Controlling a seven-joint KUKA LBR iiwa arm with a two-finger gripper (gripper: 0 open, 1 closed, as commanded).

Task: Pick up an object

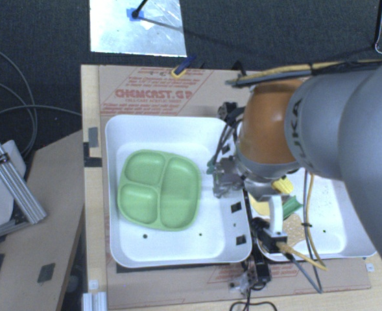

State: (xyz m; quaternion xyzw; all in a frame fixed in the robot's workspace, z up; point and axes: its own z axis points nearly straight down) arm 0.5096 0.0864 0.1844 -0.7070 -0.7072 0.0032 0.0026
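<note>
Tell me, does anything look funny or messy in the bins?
Nothing looks spilled or broken. The green plate lies flat in the left bin. In the right bin, yellow and green bits sit jumbled under the arm, too hidden to identify.

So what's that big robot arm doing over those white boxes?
It's trying to pick something up. The grey and orange arm reaches in from the right and hangs over the spot where the two white bins meet. The left bin has a green divided plate lying flat in it. The right bin has some yellow and green bits, mostly hidden under the arm. Nothing looks grabbed yet.
</note>
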